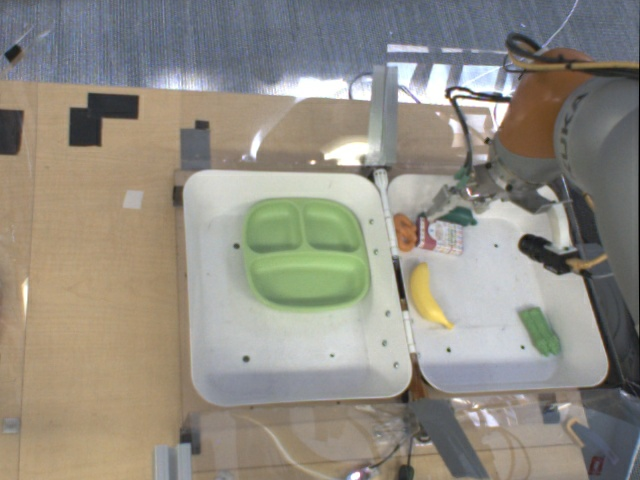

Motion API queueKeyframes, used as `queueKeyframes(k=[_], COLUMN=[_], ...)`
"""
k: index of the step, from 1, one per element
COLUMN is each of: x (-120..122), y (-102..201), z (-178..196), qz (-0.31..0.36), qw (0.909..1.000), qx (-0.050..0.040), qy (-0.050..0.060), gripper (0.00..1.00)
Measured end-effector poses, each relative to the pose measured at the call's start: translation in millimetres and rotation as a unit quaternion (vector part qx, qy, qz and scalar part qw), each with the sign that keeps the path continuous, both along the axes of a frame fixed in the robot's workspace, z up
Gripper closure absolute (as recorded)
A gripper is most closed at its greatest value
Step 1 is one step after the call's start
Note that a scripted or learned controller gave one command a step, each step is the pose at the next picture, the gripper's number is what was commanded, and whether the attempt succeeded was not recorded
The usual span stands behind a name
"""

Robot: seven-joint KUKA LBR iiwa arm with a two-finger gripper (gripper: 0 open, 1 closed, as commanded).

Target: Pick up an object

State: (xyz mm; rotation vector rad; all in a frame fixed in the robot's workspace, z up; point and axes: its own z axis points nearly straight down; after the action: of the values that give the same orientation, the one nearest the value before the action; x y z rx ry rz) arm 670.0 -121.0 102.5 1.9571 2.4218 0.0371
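Pincer (pixel 452 205) hangs low over the far part of the right bin (pixel 500 368). Open or closed? Can't tell from up here. Best candidate is the red-and-white packet (pixel 444 238), just beside the pincer on its near side and lying flat, so a short drop toward us looks like the move. An orange piece (pixel 403 231) sits left of the pincer, tight against the dividing wall, and could crowd things. The banana (pixel 430 296) is nearer us, its length running far-to-near. The green block (pixel 541 330) is well off, near-right. The green tray (pixel 305 252) lies far left in the left bin (pixel 215 298).
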Motion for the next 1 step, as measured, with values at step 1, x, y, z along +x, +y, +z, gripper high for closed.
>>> queueKeyframes(k=[1], x=[6.9], y=[-7.7], z=[-0.6], qz=[0.013], qw=[0.9999], qx=[0.0047], qy=[0.011], gripper=[0.0])
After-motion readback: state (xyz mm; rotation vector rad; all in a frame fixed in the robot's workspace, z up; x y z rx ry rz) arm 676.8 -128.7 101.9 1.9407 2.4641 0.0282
